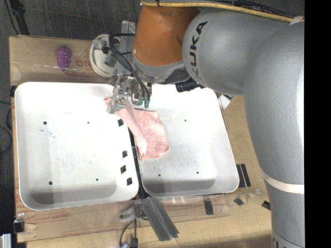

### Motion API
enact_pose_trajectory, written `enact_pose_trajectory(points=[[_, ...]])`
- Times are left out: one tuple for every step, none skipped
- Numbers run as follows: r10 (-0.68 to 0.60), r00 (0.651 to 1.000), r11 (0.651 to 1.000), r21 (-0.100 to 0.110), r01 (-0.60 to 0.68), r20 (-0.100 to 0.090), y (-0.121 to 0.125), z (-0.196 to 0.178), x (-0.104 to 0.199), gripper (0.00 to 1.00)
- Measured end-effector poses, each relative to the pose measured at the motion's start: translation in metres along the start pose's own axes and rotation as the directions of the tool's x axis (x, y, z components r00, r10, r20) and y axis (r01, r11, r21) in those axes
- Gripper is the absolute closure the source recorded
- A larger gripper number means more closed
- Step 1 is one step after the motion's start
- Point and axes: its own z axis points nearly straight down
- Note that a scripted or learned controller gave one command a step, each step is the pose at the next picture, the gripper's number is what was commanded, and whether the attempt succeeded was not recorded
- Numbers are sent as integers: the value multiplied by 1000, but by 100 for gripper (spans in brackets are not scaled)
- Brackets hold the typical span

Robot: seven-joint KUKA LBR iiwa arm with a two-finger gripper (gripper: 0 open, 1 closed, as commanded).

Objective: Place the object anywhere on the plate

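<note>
A pink cloth (150, 133) lies stretched at a slant over the divider between the two bins, most of it in the right bin (207, 154). Its upper left end is pinched between the fingers of my gripper (125, 96), which is shut on it near the bins' back edge. The cloth's lower end sags toward the right bin's floor. A round white plate (98, 56) sits on the bench behind the left bin, just left of the gripper, partly hidden by the wrist and its cables.
The left bin (62, 149) has only a few dark specks on its floor. A small purple grape-like toy (63, 57) lies on the bench at the back left. The arm's grey bulk covers the right side of the scene.
</note>
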Motion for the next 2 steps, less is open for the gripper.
enact_pose_trajectory(points=[[-216,976,976,-1,216,6,48,-3,11,100],[-216,976,976,-1,216,6,48,-3,11,0]])
